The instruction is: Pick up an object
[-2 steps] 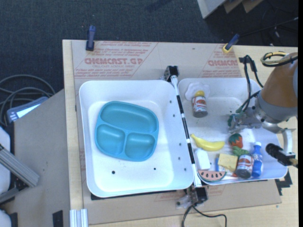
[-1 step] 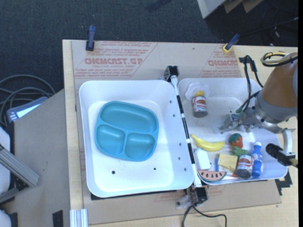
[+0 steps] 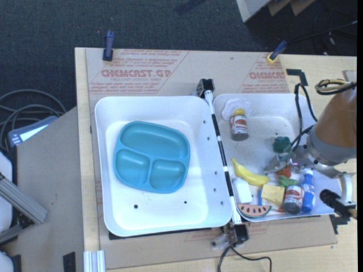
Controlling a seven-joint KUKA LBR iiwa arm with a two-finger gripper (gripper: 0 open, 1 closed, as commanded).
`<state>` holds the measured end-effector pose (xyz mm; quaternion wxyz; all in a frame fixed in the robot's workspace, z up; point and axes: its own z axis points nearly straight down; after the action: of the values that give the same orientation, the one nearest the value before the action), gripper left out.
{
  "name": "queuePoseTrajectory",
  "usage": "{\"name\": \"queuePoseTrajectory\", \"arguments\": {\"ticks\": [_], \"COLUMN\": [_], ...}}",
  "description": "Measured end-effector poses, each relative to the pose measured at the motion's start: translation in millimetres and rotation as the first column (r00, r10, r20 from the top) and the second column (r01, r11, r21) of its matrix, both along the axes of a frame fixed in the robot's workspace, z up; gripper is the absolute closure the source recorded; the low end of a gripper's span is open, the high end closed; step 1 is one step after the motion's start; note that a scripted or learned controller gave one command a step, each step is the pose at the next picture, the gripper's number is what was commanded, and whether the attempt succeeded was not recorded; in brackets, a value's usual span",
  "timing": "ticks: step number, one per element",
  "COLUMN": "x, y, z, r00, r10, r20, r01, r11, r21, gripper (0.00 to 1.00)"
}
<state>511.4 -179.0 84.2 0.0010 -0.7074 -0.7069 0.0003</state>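
My gripper [image 3: 282, 164] sits low in the right white bin [image 3: 261, 103], among a yellow plastic banana [image 3: 250, 174], a dark green lump [image 3: 281, 144] and a small red-labelled can [image 3: 292, 198]; I cannot tell its state. The blue divided plastic tray [image 3: 151, 156] lies in the left white bin [image 3: 108, 169].

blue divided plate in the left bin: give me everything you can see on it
The blue plate is a rounded-rectangle tray, light turquoise, and looks like smooth moulded plastic. Raised ridges split it into three compartments: one wide section across the far side and two smaller ones side by side nearer the camera. All three hold nothing. It lies flat and right side up, slightly rotated, on the floor of the left bin, left of centre. Nothing else touches it.
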Motion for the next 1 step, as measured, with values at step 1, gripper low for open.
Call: {"name": "queuePoseTrajectory", "arguments": {"ticks": [1], "x": [0.5], "y": [0.0], "z": [10.1], "r00": [1.000], "r10": [-0.001], "r20": [0.002], "r01": [0.001], "r11": [1.000], "r21": [-0.001], "gripper": [1.00]}}
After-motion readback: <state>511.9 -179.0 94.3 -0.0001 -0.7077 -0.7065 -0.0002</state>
